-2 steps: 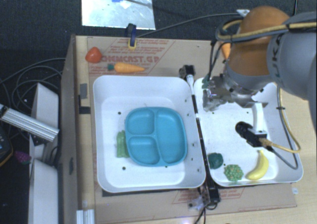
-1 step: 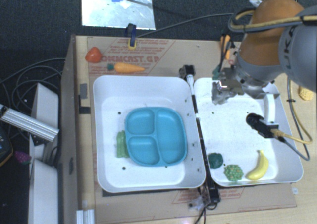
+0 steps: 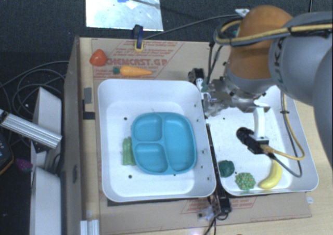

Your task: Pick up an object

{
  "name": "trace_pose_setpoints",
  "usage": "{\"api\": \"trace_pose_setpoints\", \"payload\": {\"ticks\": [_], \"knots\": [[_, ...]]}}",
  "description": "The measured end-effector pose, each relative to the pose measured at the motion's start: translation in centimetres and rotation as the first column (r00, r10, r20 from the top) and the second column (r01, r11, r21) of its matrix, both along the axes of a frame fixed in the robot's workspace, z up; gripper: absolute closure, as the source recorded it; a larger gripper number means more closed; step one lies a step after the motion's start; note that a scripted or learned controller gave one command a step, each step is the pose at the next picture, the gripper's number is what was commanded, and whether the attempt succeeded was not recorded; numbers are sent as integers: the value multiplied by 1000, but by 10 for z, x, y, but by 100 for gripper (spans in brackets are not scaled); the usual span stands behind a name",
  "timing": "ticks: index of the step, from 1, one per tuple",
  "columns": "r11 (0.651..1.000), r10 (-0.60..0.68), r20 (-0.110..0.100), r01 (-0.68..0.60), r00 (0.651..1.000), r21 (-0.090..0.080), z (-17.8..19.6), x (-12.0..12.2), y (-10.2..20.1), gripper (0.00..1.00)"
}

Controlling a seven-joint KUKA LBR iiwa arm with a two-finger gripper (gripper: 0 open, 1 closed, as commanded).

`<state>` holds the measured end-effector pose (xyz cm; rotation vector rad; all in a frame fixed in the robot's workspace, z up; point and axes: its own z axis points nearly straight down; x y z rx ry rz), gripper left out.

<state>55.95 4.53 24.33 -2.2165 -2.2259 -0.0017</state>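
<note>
Two white bins sit side by side on my bench (image 3: 171, 54). The left bin (image 3: 115, 125) holds one blue divided plate (image 3: 163, 142) with three compartments, lying flat near the middle. One green pod-shaped toy (image 3: 127, 151) lies against the plate's left edge.

The right bin (image 3: 229, 126) holds three toy foods, any of which I could pick. They are grouped along its near edge. One dark green lump (image 3: 226, 168) is on the left. One bumpy, light green broccoli-like piece (image 3: 245, 180) is just beside it. One yellow banana (image 3: 271, 176) is on the right, close to the broccoli piece.

My arm (image 3: 307, 57) reaches in from the right, with its orange band (image 3: 260, 34) above the far part of the right bin. My tool (image 3: 210, 100) hangs at the far left corner of that bin, close to the wall shared with the left bin and well apart from the three foods. I cannot tell whether it is wide or narrow, because the wrist covers it. I see nothing held in it.

Behind the bins, one orange carrot (image 3: 135, 71) and one red tomato-like piece (image 3: 98, 58) lie on the bench.
</note>
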Motion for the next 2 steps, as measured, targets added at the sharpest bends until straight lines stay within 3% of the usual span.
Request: {"api": "trace_pose_setpoints", "payload": {"ticks": [1, 2], "knots": [[1000, -1, 0, 1, 1000, 0, 0, 0, 0, 0], [1000, -3, -1, 3, 1000, -2, -60, -16, -61, 0]]}}
